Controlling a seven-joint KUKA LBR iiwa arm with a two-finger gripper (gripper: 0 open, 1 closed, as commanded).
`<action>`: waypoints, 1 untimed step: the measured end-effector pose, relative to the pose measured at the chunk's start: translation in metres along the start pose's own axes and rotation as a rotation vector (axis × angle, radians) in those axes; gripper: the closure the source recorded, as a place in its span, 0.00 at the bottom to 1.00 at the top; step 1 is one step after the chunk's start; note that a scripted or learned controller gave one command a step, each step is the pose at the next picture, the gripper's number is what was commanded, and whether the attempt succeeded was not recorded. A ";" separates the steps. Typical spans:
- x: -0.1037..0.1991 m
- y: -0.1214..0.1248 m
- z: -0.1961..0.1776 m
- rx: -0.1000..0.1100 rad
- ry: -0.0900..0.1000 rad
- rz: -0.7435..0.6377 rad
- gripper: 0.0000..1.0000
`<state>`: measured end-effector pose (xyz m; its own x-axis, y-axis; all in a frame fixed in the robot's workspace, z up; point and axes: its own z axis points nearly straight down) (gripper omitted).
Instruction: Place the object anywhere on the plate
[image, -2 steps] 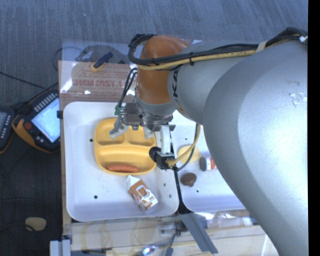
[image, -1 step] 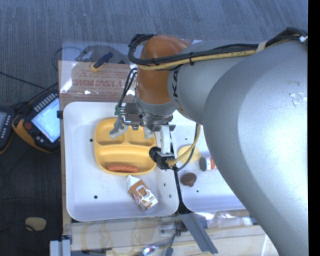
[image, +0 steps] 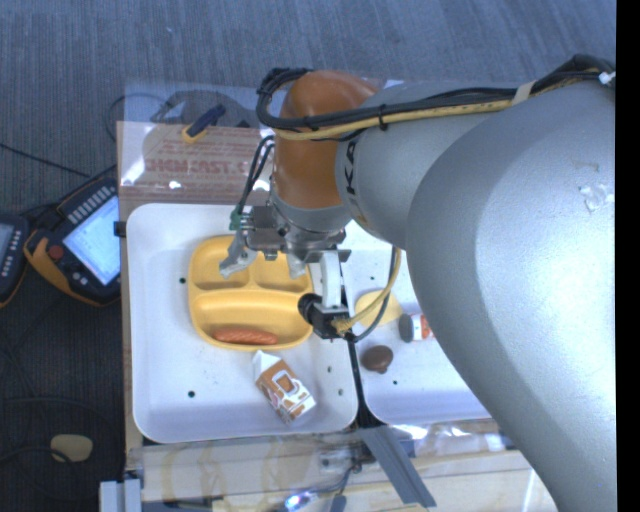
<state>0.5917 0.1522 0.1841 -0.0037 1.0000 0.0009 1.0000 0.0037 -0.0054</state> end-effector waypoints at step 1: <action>0.000 0.000 0.000 0.000 0.000 0.000 0.00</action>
